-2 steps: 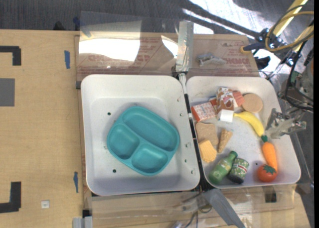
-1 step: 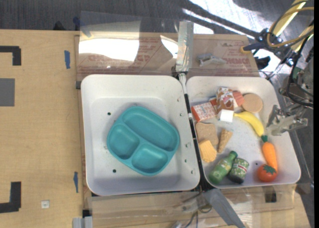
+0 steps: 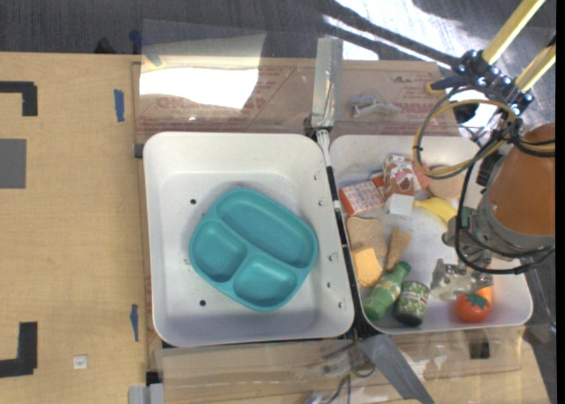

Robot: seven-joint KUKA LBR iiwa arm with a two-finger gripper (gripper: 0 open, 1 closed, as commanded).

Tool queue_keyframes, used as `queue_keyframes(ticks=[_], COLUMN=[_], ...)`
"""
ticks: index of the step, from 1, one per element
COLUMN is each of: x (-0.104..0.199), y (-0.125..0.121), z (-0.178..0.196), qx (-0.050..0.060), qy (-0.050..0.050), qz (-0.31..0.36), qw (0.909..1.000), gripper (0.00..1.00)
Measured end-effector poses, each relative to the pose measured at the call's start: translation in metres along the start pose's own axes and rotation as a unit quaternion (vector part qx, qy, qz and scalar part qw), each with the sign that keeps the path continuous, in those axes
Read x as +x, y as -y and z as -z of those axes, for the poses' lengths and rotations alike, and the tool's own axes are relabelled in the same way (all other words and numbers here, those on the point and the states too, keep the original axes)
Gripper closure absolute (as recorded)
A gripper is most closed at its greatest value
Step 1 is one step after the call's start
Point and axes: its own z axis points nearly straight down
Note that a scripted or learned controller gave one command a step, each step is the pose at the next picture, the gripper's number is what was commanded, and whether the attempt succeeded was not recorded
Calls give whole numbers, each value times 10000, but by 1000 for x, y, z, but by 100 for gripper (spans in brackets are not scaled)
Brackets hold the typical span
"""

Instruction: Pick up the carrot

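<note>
A grey KUKA arm with an orange band reaches in from the right edge of the frame, its gripper (image 3: 459, 280) lowered into the lower right corner of the right bin (image 3: 521, 314). The carrot (image 3: 473, 305), an orange piece with a green top, lies just below and beside the gripper, near the bin's front wall; whether the tool is touching it cannot be told. The tool's state is also hard to read from this slant, so it cannot be told whether it is wide or narrow. Judged from this, the arm is at the approach-and-grasp step. The next move calls for centring over the carrot and closing on it without nudging the dark green bottle (image 3: 412, 302) just to its left. The teal divided plate (image 3: 254, 248) sits in the left bin (image 3: 168, 182).
</note>
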Motion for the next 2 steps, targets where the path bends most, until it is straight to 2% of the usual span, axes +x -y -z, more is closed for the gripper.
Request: queue_keyframes(ticks=[1,2], x=[13,-1], y=[74,29], z=[95,4], qx=[105,21], qy=[-9,-2], qz=[-196,1721], qw=[9998,9851], gripper=[100,100])
